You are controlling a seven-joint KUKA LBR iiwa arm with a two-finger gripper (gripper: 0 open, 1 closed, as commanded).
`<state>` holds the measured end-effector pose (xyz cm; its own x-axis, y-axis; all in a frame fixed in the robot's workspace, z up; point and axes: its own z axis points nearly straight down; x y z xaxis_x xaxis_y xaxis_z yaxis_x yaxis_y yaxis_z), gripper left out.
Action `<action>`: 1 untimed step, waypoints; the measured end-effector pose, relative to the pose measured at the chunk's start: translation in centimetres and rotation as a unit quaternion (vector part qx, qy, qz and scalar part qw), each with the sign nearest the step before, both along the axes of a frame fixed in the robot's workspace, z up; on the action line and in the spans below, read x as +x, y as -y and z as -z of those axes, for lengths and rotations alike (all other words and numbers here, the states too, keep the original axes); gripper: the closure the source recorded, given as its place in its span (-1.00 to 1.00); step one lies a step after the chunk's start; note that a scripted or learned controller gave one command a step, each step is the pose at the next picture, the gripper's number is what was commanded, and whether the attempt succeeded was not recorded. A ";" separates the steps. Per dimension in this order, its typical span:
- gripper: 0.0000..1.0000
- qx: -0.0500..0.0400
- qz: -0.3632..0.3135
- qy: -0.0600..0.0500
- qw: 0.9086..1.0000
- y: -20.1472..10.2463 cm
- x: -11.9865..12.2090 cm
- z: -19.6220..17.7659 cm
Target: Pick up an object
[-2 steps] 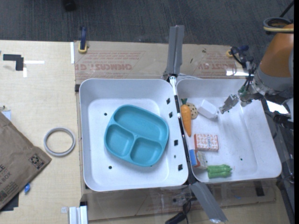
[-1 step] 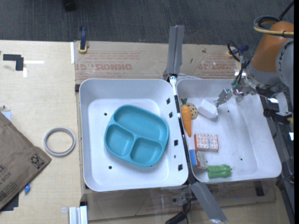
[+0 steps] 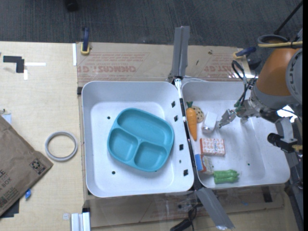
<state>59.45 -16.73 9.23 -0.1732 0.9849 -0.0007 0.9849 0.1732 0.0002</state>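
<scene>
Your wooden table [image 3: 38,95] carries two shallow white bins. Nearest you in the right bin [image 3: 269,174] lies a green ridged plastic vegetable [image 3: 225,176], then a small red-and-white printed box [image 3: 212,147], then an orange plastic carrot [image 3: 192,122] by the divider. Beside them the end effector [image 3: 222,120] hangs low, fingers apart, gripping nothing. Look left: a blue three-compartment plate [image 3: 140,139] fills the left bin [image 3: 94,105].

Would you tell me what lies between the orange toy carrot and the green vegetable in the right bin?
In the camera view, a small red-and-white patterned box lies between the orange toy carrot and the green vegetable.
</scene>
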 end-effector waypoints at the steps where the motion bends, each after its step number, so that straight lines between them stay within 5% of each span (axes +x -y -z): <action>1: -1.00 -0.001 -0.003 0.001 1.000 5.6 4.7 -4.3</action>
